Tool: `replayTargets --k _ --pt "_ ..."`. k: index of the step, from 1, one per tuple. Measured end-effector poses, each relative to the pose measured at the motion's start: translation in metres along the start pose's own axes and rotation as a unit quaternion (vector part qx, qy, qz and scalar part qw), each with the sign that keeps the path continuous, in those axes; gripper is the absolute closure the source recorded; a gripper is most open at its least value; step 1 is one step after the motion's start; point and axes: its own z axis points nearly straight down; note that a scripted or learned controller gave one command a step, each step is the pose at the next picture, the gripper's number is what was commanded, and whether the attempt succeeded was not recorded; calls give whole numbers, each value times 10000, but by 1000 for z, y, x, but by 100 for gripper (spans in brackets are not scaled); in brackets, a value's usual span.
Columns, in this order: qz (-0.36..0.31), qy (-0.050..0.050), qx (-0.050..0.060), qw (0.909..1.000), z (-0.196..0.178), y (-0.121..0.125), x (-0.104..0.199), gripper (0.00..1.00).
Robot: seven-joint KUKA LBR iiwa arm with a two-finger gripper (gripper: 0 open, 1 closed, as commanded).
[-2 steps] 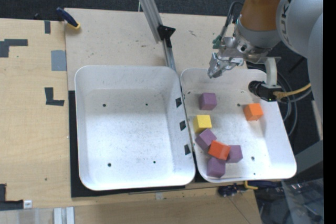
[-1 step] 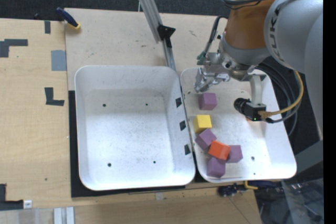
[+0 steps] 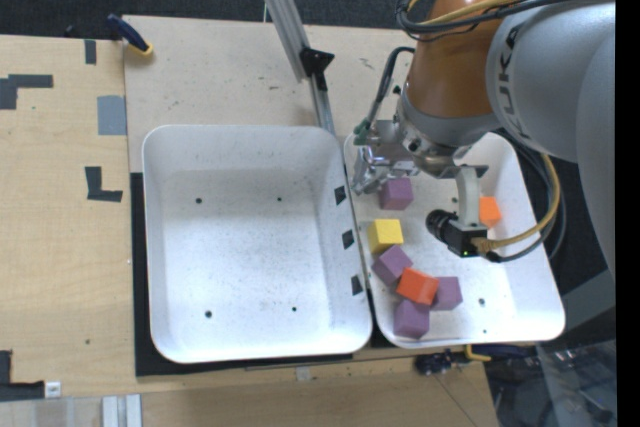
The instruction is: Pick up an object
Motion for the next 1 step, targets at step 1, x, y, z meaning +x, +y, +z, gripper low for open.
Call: replayTargets --k 1 --pt "1 -5 15 10000 18 -38 40 100"
